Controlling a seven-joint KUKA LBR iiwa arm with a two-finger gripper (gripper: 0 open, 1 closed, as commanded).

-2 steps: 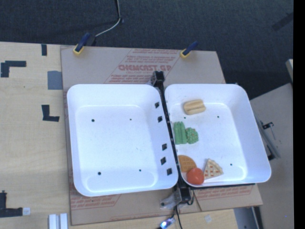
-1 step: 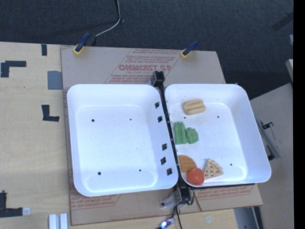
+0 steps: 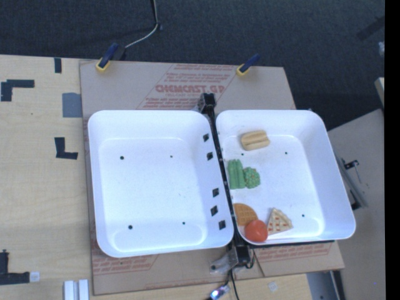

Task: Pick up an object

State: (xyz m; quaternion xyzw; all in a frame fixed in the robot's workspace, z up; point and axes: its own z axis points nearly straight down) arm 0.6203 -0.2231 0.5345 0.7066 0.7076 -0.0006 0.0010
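Two bins side by side, every item in the right one

The right white plastic bin [image 3: 312, 167] holds a tan bread roll [image 3: 254, 140] at the back, a green toy vegetable [image 3: 242, 175] nearer its left wall, and a round orange cookie [image 3: 243, 213], red tomato [image 3: 255, 231] and tan waffle wedge [image 3: 279, 220] in front; the left white plastic bin [image 3: 150, 180] adjoins it.

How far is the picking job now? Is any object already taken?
Nothing looks picked yet. The bread roll, green vegetable, orange cookie, red tomato and waffle wedge all lie in the right bin. Nothing is in hand. The whole pick is left: reach, grasp, lift.
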